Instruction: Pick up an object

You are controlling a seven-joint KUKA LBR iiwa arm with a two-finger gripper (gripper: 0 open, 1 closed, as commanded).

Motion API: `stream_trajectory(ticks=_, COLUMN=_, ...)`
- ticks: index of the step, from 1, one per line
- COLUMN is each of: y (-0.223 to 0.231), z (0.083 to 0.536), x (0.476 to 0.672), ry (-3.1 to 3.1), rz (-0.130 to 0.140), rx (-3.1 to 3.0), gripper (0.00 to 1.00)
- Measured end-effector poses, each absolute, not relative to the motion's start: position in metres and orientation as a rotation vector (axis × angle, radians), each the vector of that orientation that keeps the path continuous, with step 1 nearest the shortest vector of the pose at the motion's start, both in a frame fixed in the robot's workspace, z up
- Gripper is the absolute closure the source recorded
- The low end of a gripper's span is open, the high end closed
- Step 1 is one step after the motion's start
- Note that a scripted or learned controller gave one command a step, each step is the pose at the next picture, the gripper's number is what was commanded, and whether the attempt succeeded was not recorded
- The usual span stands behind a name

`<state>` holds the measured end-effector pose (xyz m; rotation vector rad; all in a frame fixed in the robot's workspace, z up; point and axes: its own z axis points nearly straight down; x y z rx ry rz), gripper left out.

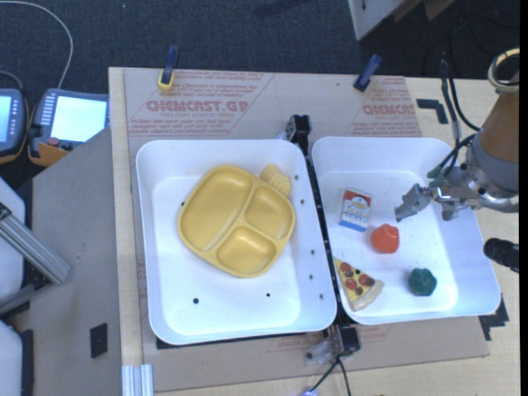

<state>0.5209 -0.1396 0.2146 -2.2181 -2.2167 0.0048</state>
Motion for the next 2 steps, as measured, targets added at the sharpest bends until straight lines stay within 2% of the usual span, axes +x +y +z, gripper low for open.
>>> stream_trajectory(ticks=1, y=-0.141, z=0.171, x=0.522, ry=-2.217, rz=0.005, rx=-2.218, gripper=0.0)
stream_trajectory(ticks=2, y=-0.148, z=0.115, x=0.514, ry=-2.214, rz=0.006, rx=-2.218, gripper=0.0)
